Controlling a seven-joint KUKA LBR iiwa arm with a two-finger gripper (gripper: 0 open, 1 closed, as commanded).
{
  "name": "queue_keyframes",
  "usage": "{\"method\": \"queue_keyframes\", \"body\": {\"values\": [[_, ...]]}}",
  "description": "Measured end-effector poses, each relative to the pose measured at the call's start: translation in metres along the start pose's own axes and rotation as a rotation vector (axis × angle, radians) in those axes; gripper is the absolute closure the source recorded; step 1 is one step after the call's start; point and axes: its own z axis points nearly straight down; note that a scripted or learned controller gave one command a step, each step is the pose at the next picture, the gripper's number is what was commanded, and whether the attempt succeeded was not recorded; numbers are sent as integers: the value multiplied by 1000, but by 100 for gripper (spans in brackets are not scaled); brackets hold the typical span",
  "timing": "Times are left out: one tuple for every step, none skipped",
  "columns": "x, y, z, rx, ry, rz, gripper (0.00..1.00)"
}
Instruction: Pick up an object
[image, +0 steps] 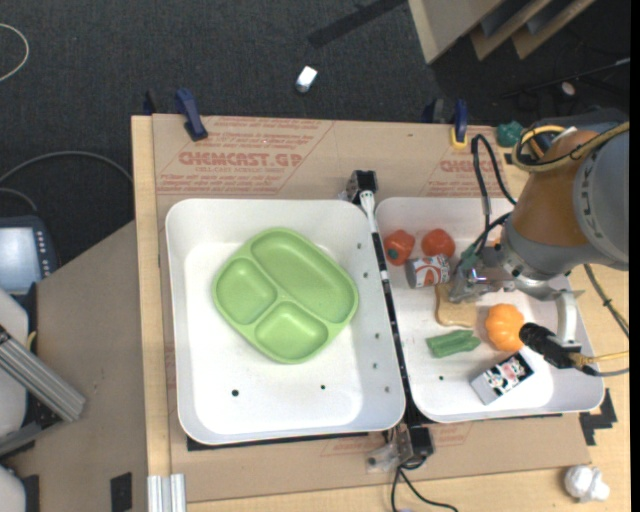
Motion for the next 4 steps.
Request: {"method": "queue_keyframes", "body": {"values": [[-9, -56, -6, -12, -5, 0, 100], [-83, -15, -5, -11, -8, 0, 100], [-82, -15, -16, -14, -11, -1, 100], [15, -11, -22, 2, 2, -11, 100]]}}
